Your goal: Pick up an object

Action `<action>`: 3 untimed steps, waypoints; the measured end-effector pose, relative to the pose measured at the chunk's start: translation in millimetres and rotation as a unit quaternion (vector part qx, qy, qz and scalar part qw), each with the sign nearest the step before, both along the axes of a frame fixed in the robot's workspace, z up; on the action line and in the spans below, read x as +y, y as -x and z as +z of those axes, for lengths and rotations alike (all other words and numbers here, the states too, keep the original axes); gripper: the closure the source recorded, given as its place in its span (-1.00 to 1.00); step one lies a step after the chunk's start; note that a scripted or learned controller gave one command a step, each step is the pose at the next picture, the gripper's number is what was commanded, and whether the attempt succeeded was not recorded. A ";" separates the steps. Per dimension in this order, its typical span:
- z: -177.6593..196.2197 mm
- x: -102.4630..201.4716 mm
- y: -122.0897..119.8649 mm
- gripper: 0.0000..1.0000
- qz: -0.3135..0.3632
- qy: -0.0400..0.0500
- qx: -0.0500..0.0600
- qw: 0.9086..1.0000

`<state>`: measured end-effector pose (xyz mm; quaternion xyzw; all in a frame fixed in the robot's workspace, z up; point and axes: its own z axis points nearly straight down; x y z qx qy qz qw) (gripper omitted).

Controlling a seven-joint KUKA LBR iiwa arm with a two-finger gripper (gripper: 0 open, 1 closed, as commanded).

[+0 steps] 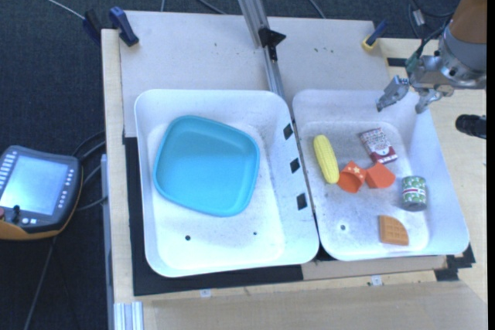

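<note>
Hovering with fingers spread wide and nothing between them, the pincer hangs over the right white bin's far edge. Just below lies a small red-and-white packet, probably light and crinkly; pinching across its narrow sides looks safest.

Bright, even overhead light, soft shadows, mild glare on white bins, slightly soft focus.
</note>
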<state>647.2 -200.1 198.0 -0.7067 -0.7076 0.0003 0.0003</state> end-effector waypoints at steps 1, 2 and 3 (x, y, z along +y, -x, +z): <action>-47.1 9.0 -0.1 -1.00 0.000 -0.001 0.002 1.000; -100.7 10.0 0.9 -1.00 0.000 -0.001 0.002 1.000; -87.9 10.0 -1.0 1.00 0.001 0.000 0.000 1.000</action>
